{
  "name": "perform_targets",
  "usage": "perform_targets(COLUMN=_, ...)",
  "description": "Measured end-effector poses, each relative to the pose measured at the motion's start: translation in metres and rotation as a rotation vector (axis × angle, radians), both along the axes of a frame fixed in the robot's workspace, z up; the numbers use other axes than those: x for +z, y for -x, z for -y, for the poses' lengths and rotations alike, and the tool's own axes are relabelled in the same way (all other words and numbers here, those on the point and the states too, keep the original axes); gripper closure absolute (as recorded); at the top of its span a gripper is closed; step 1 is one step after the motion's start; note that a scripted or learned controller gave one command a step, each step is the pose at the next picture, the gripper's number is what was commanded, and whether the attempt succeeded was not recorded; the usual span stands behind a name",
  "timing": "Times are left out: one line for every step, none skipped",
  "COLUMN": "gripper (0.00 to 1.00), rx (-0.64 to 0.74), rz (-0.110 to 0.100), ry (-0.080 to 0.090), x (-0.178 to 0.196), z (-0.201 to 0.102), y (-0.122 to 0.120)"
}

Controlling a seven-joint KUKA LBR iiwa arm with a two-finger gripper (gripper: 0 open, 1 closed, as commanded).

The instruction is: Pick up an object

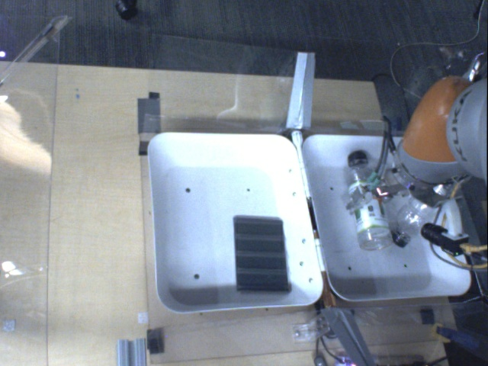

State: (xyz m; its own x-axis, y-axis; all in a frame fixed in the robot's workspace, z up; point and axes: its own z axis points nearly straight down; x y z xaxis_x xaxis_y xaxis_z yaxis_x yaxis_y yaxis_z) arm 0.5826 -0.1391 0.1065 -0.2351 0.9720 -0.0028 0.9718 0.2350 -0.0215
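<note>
On the wooden bench (84, 227), two shallow white bins are set side by side, and everything else is placed here in relation to the gripper (379, 193), which hangs low over the right bin (335, 273). The grey arm (465, 128), with its orange band (431, 124), is seen up and to the right of the gripper, reaching in from the right edge of the view. The left bin (191, 212) lies well to the gripper's left, past the divider where the two bin walls meet. In that bin, down and to the left of the gripper and well apart from it, a dark ribbed rectangular block (261, 254) lies flat near the front wall. Just below the gripper, in the right bin, a clear plastic bottle (369, 221) with a pale label lies on the bin floor, its length running roughly away from the camera. Whether the bottle is touched by the gripper cannot be told. A small dark round object (357, 158) rests up and slightly left of the gripper, near the far wall of the right bin. Whether the gripper is open or closed cannot be told from this view.
</note>
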Motion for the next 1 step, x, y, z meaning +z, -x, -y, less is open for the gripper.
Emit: perform_targets(gripper=1.00, rx=0.115, rz=0.024, ry=-0.009, x=0.0787, z=-0.0803, y=-0.0150)
